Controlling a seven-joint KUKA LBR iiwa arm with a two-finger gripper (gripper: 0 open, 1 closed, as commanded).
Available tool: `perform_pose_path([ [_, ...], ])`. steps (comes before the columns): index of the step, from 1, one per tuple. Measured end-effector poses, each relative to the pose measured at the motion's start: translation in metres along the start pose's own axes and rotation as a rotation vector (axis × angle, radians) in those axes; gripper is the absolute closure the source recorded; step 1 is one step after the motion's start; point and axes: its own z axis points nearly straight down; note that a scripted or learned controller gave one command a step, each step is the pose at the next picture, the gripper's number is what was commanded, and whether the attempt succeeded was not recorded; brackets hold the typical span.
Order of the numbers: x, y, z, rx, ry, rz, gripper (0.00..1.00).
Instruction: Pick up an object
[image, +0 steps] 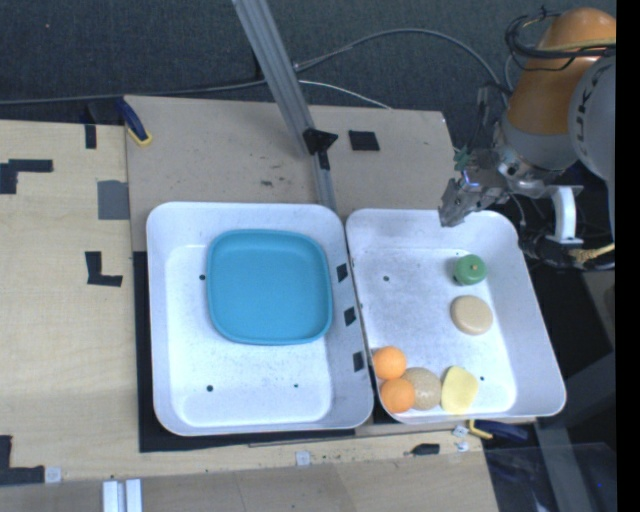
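Note:
The right bin (420, 260) holds a small green object (468, 268) near its far right side and a beige round piece (471, 315) just below it. Along the bin's near edge lie two orange balls (390, 362) (398, 395), a tan lump (423, 388) and a pale yellow piece (460, 390). My gripper (455, 212) hangs over the far rim of the right bin, up and left of the green object, with nothing seen between its fingers.
The left bin (180, 330) carries a blue square plate (269, 286). A grey metal pole (290, 90) slants down to the gap between the bins. Cables (400, 60) run across the dark back area. The arm (555, 90) stands at the right.

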Motion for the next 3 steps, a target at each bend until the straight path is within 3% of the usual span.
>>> perform_pose_path([
  [2,0.096,-0.025,0.020,0.005,0.001,-0.004,1.00],
  [3,0.147,-0.042,0.009,0.003,0.001,-0.004,1.00],
])
